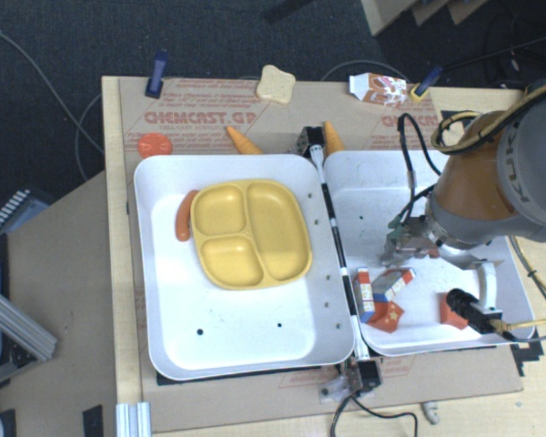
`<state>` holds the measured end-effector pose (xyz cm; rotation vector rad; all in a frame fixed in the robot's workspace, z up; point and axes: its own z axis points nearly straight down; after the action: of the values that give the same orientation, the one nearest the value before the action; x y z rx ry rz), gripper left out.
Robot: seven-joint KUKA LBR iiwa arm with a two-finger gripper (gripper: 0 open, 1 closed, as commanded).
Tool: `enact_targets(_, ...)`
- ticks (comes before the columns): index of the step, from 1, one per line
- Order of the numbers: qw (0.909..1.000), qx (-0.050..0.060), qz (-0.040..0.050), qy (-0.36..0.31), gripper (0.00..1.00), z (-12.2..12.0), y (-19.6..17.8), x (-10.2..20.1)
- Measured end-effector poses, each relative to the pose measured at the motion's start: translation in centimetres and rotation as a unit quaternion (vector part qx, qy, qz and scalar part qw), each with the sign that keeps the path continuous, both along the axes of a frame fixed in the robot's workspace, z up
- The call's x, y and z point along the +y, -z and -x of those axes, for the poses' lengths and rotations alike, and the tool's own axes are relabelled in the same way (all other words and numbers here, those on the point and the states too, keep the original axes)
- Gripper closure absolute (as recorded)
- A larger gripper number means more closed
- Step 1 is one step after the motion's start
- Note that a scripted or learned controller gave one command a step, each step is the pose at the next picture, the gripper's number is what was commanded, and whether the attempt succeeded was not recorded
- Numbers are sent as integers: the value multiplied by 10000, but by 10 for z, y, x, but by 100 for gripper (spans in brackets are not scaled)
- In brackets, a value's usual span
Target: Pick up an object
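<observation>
- Currently my gripper [402, 248] hangs low over the middle of the right bin [373, 176]; I cannot tell whether my jaws are spread or pressed together.
- Red-and-white carton [366, 291]: beside the right bin's left wall, between me and the front edge.
- Red packet [388, 316]: touching the carton, at the front edge.
- Orange block [452, 310]: front edge, toward the right corner.
- Right bin, far half: bare white floor.
- Left bin [164, 244]: yellow divided plate [251, 233] toward the far edge, red sausage [183, 217] against the plate's left rim, and a bare front half.
</observation>
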<state>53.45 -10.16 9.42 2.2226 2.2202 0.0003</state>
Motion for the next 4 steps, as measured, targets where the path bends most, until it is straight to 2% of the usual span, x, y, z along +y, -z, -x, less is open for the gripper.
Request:
enact_targets(1,10000,-6,8,1,100,27,-68,-31)
enact_targets(2,10000,-3,3,-2,0,27,-67,-30)
enact_targets(3,10000,-2,3,-6,0,20,10,9)
enact_targets(4,10000,-1,3,-7,0,-28,9,-19)
